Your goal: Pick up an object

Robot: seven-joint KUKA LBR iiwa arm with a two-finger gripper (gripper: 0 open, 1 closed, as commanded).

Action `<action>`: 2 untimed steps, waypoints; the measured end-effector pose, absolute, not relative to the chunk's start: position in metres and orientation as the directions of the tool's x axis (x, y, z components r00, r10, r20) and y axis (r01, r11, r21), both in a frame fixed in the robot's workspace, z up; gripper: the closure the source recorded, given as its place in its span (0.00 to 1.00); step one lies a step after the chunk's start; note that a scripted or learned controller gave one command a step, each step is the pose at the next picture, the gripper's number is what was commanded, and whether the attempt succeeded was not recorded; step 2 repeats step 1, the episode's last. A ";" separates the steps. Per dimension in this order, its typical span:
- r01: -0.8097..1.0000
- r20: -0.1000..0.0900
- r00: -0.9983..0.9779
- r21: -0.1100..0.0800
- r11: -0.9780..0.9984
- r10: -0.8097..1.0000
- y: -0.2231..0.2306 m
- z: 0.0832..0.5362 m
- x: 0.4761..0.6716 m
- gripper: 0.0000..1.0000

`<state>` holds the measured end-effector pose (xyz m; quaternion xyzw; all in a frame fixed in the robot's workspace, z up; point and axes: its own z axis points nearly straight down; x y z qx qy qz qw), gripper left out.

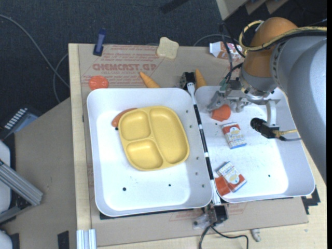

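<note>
**Nearly at the grasp: claw low over a red piece in the right bin**

So far nothing has been lifted. The claw [228,104] hangs low in the far-left corner of the right bin [280,175], directly above or touching a small red-orange object [221,113] that lies on the bin floor. Its metal parts crowd together over the piece, and from this slant I cannot tell whether the claw is spread or closed, nor whether it has any hold on the object. My judgement is that the approach is made and the closing and lifting are left to do.

The red-orange object looks like a soft-edged, matte lump, probably moulded plastic. Near it in the same bin lie two small printed cartons: a red-and-white box [234,136] just past the middle, and a second box [230,176] close to the near-left wall, tilted. Both have flat faces and sharp edges, so they should sit square between fingers.

The left bin [104,154] carries a yellow divided plate [154,138], smooth and glossy with three rounded compartments; a red piece [117,119] peeks from under its far-left rim. Both bins are shallow, white, hard plastic with rounded corners.

On the cardboard-covered desk [78,139] beyond the bins lie an orange carrot-shaped toy [149,80], a pale bread-slice shape [167,47] and a flat orange disc [97,82].
</note>
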<state>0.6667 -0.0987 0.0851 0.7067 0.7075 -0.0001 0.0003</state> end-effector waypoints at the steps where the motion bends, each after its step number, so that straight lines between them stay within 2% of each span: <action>1: 1.000 -0.002 -0.002 0.003 0.002 1.000 -0.099 0.096 0.667 1.00; 2: 1.000 -0.002 -0.002 0.003 0.002 1.000 -0.099 0.096 0.667 1.00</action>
